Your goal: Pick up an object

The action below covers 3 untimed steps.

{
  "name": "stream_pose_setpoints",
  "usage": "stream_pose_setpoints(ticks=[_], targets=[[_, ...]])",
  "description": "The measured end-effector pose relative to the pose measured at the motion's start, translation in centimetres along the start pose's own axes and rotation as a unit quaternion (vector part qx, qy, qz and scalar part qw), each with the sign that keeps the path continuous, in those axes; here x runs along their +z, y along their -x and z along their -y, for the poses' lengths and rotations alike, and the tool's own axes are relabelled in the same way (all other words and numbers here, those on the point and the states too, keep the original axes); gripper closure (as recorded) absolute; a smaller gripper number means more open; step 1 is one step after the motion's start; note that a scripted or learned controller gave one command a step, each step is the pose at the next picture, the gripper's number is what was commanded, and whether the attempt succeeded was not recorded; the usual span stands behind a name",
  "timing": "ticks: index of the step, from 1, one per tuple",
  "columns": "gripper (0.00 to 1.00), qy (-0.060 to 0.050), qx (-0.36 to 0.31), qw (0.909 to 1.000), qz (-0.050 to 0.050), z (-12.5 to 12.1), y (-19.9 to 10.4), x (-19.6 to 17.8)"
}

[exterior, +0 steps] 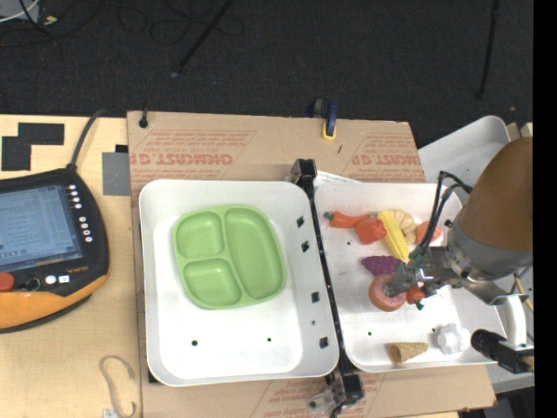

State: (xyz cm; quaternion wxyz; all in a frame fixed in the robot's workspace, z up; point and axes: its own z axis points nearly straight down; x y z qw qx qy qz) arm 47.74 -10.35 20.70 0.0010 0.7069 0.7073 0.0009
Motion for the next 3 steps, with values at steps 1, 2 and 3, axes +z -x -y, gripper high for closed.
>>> stream_pose_setpoints(ticks=[1,2,3], targets=[[1.00,-0.001,0.000,1.0000,0.000,0.0,0.1,-2.1],[1.00,-0.001,-0.001,1.0000,0.000,-4.7,-2.2,-3.0],[1.00,-0.002,-0.001,1.0000,0.000,-9.1,-5.1,-1.1]])
